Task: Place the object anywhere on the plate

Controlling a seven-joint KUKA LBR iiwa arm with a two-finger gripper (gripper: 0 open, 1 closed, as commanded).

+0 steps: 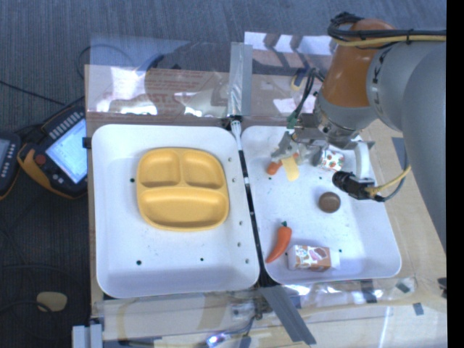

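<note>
- I am seeing the yellow plate sitting in the left bin, a three-compartment tray with its long side running left to right.
- I am looking at the right bin, touching the left one along the middle divide on the counter.
- In that bin's near part, the toy carrot is lying with its long axis tilted: green top pointing up and slightly right, orange tip pointing down-left toward the divide.
- Just beside it to the right, a small printed box is lying flat.
- Further up, a small orange piece and a pale yellow piece are lying near the bin's far-left part, directly below the tool.
- The tool is hanging over those two pieces; I cannot tell how it is set.
- To the right, a brown round item is sitting apart from the rest.
- The arm is reaching in from the right.
</note>
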